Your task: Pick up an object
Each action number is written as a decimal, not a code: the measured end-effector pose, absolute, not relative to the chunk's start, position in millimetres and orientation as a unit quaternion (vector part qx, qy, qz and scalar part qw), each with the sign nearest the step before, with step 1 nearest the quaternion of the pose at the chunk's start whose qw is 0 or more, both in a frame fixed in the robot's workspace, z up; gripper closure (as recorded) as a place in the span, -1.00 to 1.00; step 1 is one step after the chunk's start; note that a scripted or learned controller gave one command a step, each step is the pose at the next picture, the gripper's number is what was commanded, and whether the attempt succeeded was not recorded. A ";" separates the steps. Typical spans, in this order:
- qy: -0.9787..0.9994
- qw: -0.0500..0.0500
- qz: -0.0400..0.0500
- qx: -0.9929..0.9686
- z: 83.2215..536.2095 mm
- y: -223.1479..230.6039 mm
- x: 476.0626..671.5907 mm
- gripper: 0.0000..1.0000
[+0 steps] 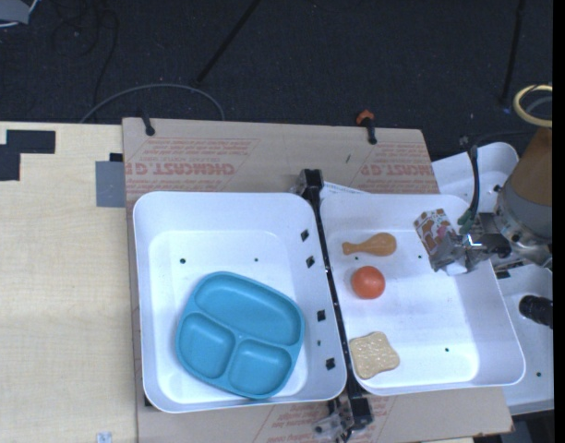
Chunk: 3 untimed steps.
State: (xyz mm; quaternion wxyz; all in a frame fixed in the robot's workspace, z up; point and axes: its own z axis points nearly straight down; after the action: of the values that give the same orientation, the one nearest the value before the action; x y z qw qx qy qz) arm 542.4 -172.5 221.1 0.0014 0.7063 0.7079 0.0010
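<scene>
Can (434,230) with a red patterned label, between the fingers of the end effector (449,247), over the right bin (486,363).
Nearby lie a drumstick (371,245), tomato (367,282) and bread slice (373,354); a blue tray (238,334) fills the left bin (218,215). Label unreadable.

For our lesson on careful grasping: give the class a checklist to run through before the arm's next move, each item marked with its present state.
1. Gripper inside the right white bin: ok.
2. Finger opening readable: cannot tell.
3. Small printed red-and-white can beside the gripper, held or not: cannot tell.
4. Round red tomato uncovered, free-standing: ok.
5. Tan drumstick toy and toast slice apart from the tomato: ok.
</scene>
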 end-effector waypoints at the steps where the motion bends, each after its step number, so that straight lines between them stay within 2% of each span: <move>1: 0.708 0.001 0.001 0.706 273.7 -173.2 543.3 1.00; 3: 0.709 -0.003 0.000 0.705 247.7 -61.4 547.7 1.00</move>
State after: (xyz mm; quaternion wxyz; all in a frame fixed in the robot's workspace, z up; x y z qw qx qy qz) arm 547.7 -61.4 247.7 -0.0026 0.7050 0.7092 -0.0004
